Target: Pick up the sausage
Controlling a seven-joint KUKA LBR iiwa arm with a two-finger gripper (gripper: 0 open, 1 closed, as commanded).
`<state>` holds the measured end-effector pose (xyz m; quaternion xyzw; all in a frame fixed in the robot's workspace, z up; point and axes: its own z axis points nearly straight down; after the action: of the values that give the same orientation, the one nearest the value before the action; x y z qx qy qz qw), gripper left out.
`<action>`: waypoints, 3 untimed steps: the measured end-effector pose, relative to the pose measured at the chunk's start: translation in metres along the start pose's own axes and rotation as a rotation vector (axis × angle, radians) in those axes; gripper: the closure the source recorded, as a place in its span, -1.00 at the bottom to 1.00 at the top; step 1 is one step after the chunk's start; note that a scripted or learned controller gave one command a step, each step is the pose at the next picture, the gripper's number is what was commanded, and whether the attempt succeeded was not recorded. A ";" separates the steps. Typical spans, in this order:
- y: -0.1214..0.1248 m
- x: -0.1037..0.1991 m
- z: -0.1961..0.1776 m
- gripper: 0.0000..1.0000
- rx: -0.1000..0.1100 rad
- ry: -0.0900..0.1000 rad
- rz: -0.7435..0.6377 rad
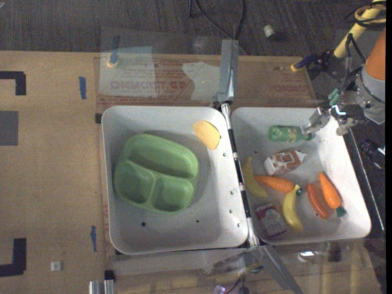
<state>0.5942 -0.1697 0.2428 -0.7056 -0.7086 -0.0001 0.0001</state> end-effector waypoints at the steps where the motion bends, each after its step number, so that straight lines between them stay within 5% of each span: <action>1: -0.050 -0.007 0.106 -1.00 0.000 0.000 0.046; 2: -0.078 -0.017 0.150 -1.00 -0.017 0.008 0.116; 3: -0.080 -0.019 0.143 1.00 -0.015 0.003 0.119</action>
<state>0.5144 -0.1894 0.0996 -0.7466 -0.6652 -0.0062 -0.0042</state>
